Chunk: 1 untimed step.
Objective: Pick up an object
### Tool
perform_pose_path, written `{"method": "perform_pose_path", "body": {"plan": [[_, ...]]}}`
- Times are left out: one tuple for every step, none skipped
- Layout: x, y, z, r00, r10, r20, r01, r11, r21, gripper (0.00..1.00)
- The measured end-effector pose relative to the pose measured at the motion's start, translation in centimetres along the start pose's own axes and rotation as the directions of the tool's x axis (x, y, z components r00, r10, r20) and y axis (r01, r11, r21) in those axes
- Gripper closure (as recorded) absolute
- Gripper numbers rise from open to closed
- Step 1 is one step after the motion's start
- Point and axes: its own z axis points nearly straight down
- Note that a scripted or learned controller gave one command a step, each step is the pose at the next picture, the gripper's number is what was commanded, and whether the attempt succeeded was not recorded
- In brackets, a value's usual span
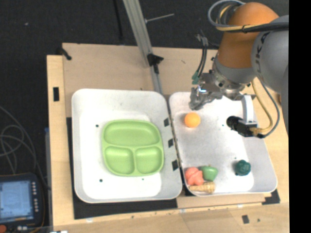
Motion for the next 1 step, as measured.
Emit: {"method": "perform_pose_path", "body": {"plan": [[4.10, 0.83, 0.82, 1.000, 0.001, 0.001, -0.001, 1.000, 0.001, 1.00]]}}
